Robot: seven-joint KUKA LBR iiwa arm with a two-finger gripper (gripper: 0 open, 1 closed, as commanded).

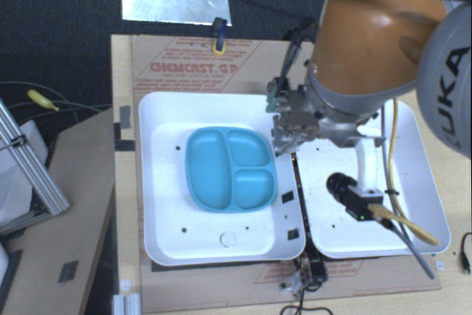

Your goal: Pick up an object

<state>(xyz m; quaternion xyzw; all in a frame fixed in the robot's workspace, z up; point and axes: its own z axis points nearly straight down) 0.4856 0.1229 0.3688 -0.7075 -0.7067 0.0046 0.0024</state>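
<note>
Camera view, from above: a sky-blue plate (221, 173) lies flat near the middle of the left bin (166, 232). It is a rounded rectangle of smooth plastic, split by raised ridges into one large section and two smaller ones.

The bin is glossy white, shallow, with rounded corners, and touches the right bin (428, 188) at its 3 o'clock side.

The gripper (284, 140), dull grey metal, hangs at the plate's 2 o'clock edge, over the seam between the bins. I cannot tell whether it is open or closed.

The bulky arm (369, 26) shows a smooth orange dome.

Brown cardboard (192, 66) with red print lies beneath the bins.
</note>
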